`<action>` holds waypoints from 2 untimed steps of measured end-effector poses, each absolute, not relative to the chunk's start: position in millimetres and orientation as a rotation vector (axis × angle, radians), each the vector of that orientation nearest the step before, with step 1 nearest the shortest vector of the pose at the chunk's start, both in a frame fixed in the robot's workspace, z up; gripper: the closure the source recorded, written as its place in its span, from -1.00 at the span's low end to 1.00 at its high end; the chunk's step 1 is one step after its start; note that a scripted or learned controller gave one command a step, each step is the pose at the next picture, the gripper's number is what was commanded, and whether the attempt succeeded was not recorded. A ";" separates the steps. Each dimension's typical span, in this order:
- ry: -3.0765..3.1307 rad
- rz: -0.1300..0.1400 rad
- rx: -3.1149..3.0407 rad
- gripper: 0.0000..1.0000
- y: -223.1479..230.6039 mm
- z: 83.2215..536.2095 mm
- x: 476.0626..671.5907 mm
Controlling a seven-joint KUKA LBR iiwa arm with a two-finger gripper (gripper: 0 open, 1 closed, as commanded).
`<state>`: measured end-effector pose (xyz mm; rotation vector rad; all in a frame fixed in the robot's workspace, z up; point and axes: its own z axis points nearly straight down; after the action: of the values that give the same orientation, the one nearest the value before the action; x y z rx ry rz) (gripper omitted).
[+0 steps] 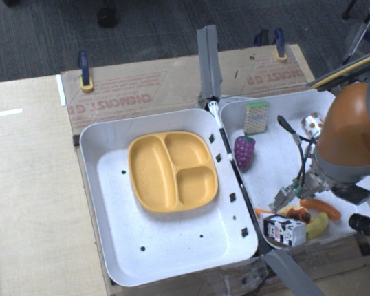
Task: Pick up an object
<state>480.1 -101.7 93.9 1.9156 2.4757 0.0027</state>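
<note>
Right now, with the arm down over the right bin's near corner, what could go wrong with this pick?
The gripper sits low among crowded items: carrot, banana and small carton lie touching, so it might catch two things or nudge one away. That pile lies against the right bin's near wall, leaving little room for the gripper. The arm also hides part of the bin, so a grasp is hard to confirm.
</note>
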 end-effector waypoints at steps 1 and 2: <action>2.476 0.002 1.922 1.00 -101.3 101.8 479.6; 2.473 0.001 1.921 -1.00 -102.5 102.4 480.0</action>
<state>480.0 -102.5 102.4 1.9211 2.4733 0.0010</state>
